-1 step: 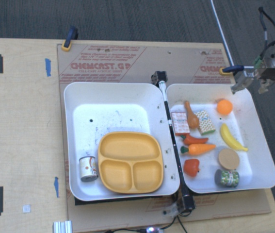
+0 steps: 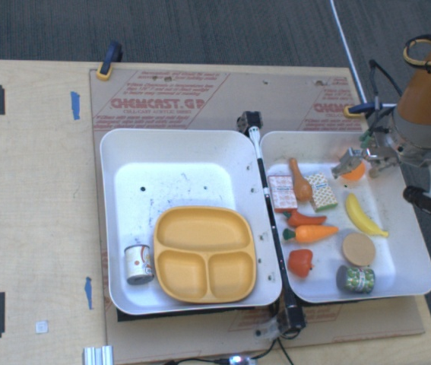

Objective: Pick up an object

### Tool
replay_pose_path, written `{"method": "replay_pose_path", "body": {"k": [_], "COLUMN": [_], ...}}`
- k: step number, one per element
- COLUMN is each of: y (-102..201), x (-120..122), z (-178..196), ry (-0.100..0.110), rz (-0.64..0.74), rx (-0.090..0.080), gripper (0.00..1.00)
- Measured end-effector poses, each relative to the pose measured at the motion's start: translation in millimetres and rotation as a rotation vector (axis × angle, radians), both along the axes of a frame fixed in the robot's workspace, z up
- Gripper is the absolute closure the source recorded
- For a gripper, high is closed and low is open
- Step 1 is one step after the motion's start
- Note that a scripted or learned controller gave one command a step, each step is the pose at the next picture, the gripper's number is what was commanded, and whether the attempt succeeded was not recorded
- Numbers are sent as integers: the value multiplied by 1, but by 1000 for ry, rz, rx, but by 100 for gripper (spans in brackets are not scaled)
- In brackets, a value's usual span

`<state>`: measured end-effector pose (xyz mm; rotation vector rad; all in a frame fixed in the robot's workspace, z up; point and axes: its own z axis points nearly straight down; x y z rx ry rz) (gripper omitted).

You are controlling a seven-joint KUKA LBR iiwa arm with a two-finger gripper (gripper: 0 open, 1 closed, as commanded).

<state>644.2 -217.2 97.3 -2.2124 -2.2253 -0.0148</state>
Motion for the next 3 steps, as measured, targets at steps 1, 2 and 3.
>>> {"method": "replay_pose_path", "body": {"k": [1,2,3], "y": [44,78,87], "x": [-22,-62,-72], "z": [-12,-9,-7], "ry": [5,-3,-3], "rz": [-4,-14,-17], "rx": [-9,-27,-31], "gripper": [0,0,0]}}
